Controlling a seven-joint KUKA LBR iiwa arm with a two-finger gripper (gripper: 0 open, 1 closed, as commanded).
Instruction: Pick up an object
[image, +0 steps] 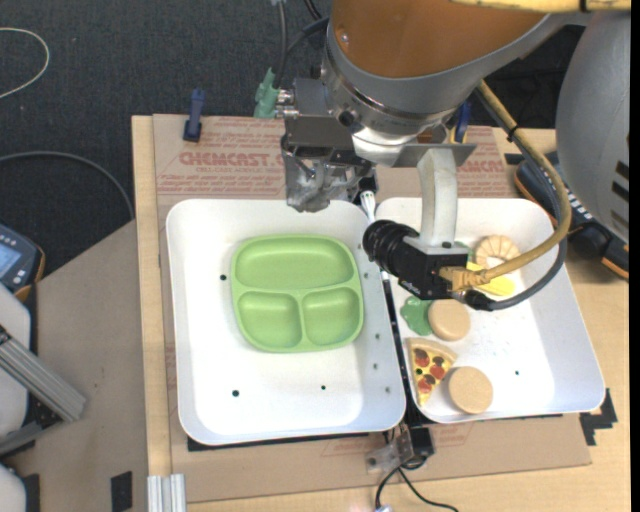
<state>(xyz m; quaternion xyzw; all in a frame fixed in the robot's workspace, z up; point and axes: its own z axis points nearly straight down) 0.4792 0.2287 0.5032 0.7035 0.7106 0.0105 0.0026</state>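
My gripper hangs over the far rim of the left bin, above and just behind the green divided plate that lies in that bin. Nothing shows in its grasp. In the right bin lie a tan pretzel-like piece, a yellow piece, a small green piece, a tan round disc, a pizza slice and a second tan disc. The arm's wide body hides the far part of the right bin.
Both bins sit on a cardboard sheet. A blue clamp and a green clamp stand at its far edge. Dark floor with cables lies to the left.
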